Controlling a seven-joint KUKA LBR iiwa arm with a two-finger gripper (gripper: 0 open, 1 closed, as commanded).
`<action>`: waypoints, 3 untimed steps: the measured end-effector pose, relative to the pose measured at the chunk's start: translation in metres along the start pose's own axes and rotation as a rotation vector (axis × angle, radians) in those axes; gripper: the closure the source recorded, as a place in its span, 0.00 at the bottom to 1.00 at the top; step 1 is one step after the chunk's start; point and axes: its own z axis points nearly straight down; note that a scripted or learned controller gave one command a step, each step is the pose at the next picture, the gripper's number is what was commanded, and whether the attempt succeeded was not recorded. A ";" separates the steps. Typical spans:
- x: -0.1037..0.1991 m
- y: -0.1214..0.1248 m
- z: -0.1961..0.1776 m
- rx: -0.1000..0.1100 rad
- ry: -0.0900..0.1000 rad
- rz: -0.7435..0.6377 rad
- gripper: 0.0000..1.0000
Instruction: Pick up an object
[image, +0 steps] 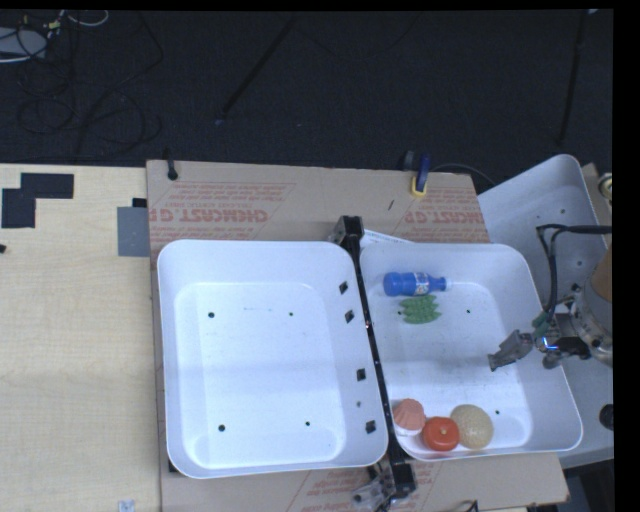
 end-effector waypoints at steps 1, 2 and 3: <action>-0.001 0.000 -0.010 0.001 0.000 0.000 1.00; -0.002 0.000 -0.019 0.002 0.001 0.002 1.00; -0.011 0.027 0.010 0.001 0.000 -0.005 1.00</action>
